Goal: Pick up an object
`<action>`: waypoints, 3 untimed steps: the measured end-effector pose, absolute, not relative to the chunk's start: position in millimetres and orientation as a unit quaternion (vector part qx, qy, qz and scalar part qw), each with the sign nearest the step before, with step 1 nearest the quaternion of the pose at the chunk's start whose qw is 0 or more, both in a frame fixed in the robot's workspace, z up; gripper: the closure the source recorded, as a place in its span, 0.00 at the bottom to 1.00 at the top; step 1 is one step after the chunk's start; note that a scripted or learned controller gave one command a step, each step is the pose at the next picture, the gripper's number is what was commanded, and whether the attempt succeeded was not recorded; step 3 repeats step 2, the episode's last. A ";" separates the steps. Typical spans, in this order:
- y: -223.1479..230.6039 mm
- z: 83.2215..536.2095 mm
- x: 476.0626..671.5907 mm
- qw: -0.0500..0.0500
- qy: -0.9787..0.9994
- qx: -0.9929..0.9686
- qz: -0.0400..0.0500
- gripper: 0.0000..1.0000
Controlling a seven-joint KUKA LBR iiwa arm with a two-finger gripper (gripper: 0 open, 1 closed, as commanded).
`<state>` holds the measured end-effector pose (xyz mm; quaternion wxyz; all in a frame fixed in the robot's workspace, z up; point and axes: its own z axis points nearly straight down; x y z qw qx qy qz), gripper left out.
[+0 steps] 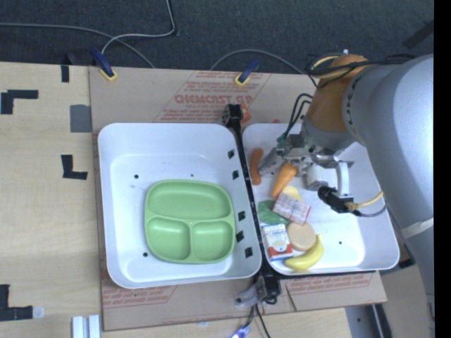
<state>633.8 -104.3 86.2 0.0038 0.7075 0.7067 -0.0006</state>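
Note:
My gripper point(290, 170) hangs low over the upper part of the right bin point(352, 248) and is open. One finger point(270, 163) points down-left and the other stands at the right. Between them lies the thick end of an orange carrot point(282, 182), which slants down-left on the bin floor. Left of it, by the bin wall, lies a small reddish sausage point(256, 165). Below the carrot are a pink-and-white packet point(291, 207), a green item point(267, 210), a red-and-white carton point(277, 240), a tan round piece point(302, 236) and a banana point(307, 258).
The left bin point(127, 153) holds a green divided plate point(189, 220). The arm's grey body point(402, 139) covers the right bin's far right side. A black cable point(345, 204) loops beside the gripper. Cardboard point(176, 97) lies under both bins.

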 end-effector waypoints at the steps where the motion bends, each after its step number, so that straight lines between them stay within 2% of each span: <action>1: -103.5 96.3 633.8 0.003 0.707 0.707 0.000 1.00; 2: -36.8 184.9 639.8 0.000 0.708 0.706 0.001 1.00; 3: -36.8 184.9 639.8 0.000 0.708 0.706 0.001 1.00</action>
